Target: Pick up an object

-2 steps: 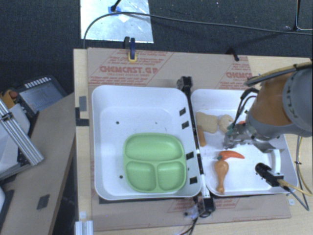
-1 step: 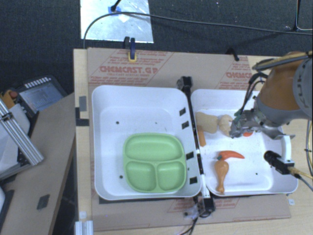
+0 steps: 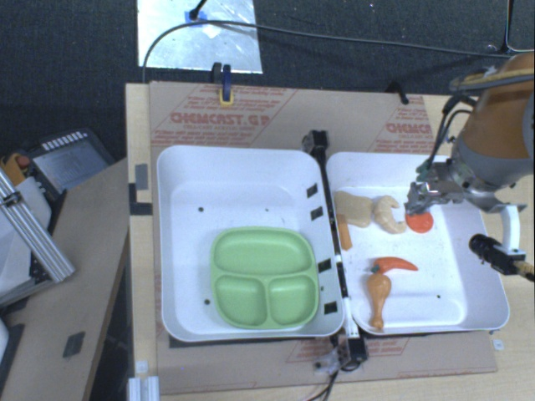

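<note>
— Camera view puts the grey arm with the orange band (image 3: 501, 115) on the right; where's its hand (image 3: 418, 200)?

— Low over the far part of the right white plastic bin (image 3: 476, 307), right above a flat round red piece (image 3: 420, 222). Whether it's clenched or released, I cannot tell.

— What else is in that bin?

— A pale curled shrimp-like toy (image 3: 388, 214) just left of the red piece, a cream slab (image 3: 354, 210) beside that, and a thin orange stick (image 3: 343, 231) by the left wall. Nearer us lie a red-orange curved chilli shape (image 3: 396, 264) and a tan drumstick-shaped toy (image 3: 378, 297).

— And the left white bin (image 3: 184, 182)?

— A light green three-compartment tray (image 3: 266, 277), towards its near side, on the surface.
</note>
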`<state>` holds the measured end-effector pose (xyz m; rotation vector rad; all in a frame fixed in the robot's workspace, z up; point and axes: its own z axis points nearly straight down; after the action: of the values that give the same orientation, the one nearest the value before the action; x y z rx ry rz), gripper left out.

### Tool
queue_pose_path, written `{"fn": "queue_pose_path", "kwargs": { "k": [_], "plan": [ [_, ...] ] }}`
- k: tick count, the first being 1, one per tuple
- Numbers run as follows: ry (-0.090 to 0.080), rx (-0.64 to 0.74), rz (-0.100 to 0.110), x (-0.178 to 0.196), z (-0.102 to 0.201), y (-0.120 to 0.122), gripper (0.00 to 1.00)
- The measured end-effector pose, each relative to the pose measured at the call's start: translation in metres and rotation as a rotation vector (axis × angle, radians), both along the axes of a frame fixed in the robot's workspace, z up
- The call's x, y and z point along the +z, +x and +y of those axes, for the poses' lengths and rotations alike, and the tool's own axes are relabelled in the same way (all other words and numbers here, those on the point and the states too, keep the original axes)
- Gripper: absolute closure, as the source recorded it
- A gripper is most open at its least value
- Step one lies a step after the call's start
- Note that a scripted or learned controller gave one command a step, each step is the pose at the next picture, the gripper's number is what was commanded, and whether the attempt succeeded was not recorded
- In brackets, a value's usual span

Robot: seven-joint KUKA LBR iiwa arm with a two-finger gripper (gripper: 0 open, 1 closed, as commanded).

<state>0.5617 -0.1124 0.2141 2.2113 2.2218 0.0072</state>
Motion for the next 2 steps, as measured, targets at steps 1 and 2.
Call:
{"fn": "queue_pose_path", "kwargs": {
  "k": [1,2],
  "plan": [
    [0.0,0.0,0.0,0.054,0.0,0.002,1.0],
    [0.003,0.004,0.005,0.057,0.053,0.007,1.0]
  ]
}}
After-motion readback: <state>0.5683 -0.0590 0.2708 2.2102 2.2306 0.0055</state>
